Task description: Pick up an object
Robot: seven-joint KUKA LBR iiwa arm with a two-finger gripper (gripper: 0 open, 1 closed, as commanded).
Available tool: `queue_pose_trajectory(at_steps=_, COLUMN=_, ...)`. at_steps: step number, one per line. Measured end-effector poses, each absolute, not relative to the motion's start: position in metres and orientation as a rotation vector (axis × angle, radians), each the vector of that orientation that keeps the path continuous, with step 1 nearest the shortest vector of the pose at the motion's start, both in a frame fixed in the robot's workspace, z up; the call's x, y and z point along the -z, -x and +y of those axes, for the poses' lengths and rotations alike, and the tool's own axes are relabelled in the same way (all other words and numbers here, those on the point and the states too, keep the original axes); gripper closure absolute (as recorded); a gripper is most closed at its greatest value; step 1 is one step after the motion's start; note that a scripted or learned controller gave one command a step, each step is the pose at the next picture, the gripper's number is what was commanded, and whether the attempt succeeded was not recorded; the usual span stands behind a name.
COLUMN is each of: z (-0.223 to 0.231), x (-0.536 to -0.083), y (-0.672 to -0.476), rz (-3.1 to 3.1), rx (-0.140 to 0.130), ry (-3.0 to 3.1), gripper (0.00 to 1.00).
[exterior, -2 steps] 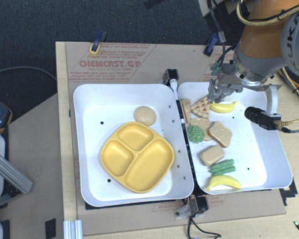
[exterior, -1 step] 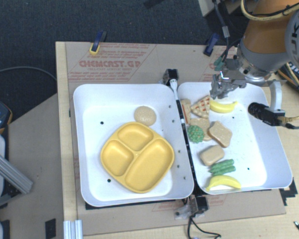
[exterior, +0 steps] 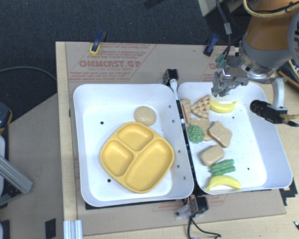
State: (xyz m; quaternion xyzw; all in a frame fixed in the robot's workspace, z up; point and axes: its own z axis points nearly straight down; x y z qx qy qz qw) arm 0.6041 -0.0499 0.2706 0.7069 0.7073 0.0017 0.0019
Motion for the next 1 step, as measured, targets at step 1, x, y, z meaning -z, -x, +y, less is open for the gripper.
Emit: queue_pose_trajectory(at_steps=1, z=-0.0497, x=-0.2808, y=-0.6047, rz=2.218, rx=-0.008, ry=-2.217, gripper=1.00)
